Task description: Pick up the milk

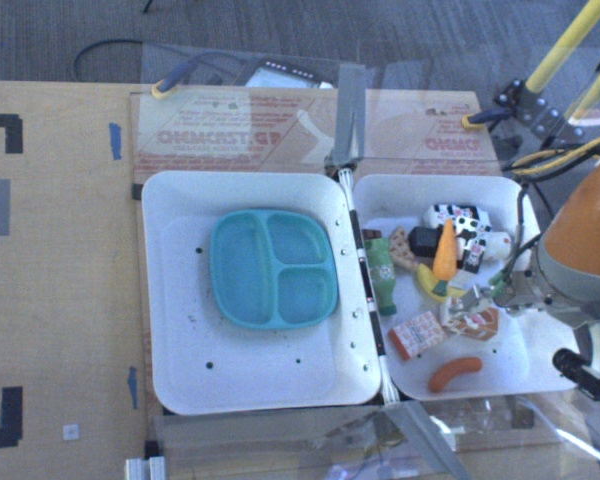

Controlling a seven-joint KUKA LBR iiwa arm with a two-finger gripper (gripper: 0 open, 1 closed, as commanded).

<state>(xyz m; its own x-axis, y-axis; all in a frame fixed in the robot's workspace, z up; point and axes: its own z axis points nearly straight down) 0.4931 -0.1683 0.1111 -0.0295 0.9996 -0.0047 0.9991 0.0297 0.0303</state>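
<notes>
Surface: wooden bench top (pixel 60 268) with blue tape marks, bearing two white bins side by side
Left bin (pixel 170 368): holds a teal divided plate (pixel 275 268)
Right bin (pixel 405 193): cluttered with toy food
Milk (pixel 464 230): black-and-white cow-patterned carton near the bin's far side, an orange carrot (pixel 445 251) lying against it
Other items: green bottle (pixel 382 278), banana (pixel 430 283), red carton (pixel 417 335), sausage (pixel 454 372)
Fingers (pixel 495 293): low over the bin's right part, near the milk; cannot tell how far open
</notes>
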